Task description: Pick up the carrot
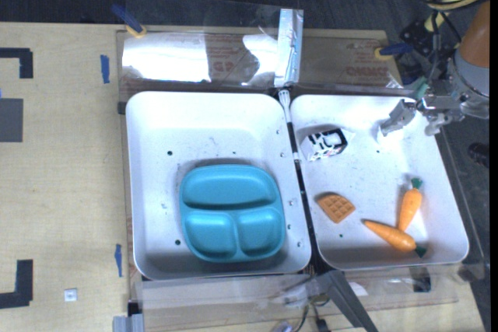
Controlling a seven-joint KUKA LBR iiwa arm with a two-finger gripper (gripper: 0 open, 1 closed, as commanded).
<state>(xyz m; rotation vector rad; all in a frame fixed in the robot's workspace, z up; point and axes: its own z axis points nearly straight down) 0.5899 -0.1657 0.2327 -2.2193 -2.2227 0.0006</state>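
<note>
Two orange carrots lie in the front right part of the right bin (443,167). One carrot (409,206) points away from me, with its green top at the far end. The other carrot (387,234) lies crosswise in front of it, its green top toward the bin's right corner, and the two seem to touch. My gripper (408,123) hangs over the far right of this bin, well behind the carrots, open with nothing between its fingers.
A small brown waffle (335,207) lies left of the carrots. A black-and-white object (327,142) sits near the right bin's far left corner. The left bin (156,128) holds a blue divided plate (231,210). A clear panel (210,50) stands behind the bins.
</note>
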